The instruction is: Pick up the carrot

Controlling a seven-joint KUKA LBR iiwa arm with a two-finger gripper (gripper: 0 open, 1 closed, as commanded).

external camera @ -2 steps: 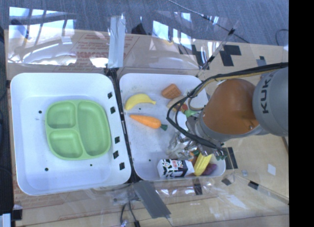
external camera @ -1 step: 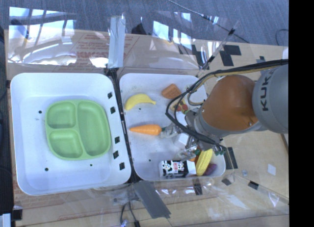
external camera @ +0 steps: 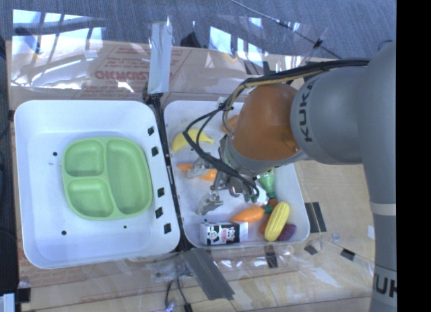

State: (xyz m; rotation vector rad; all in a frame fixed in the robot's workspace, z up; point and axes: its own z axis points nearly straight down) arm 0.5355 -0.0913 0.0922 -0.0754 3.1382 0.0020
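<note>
The grey arm (external camera: 350,112) enters from the right and bends over the right-hand bin (external camera: 296,189), its orange band (external camera: 266,125) covering much of that bin's upper half; black cables arch from the band's top and loop down its left side. Below the band the wrist points down and to the left, ending in the gripper (external camera: 210,199), whose metal fingers (external camera: 209,203) hang low over the bin floor near its middle. They look slightly parted, with bare white floor beneath them and nothing between them.

The left-hand bin (external camera: 40,169) holds a green three-compartment plate (external camera: 108,177), lying flat (two smaller wells at left, one long well at right). A black divider strip runs between the two bins.

In the right-hand bin, the carrot (external camera: 248,214) lies on the floor toward the lower edge, just right of the fingers and apart from them, its length roughly horizontal. Touching its right end stands a yellow corn cob (external camera: 277,221), tilted, with a dark purple item (external camera: 289,232) partly hidden behind it. A small milk carton (external camera: 222,234) (black and white print) lies on its side just below the carrot. A yellow banana-like piece (external camera: 188,140) sits at upper left, a small orange piece (external camera: 185,167) below it, and a green item (external camera: 268,182) shows under the band's lower edge.
</note>
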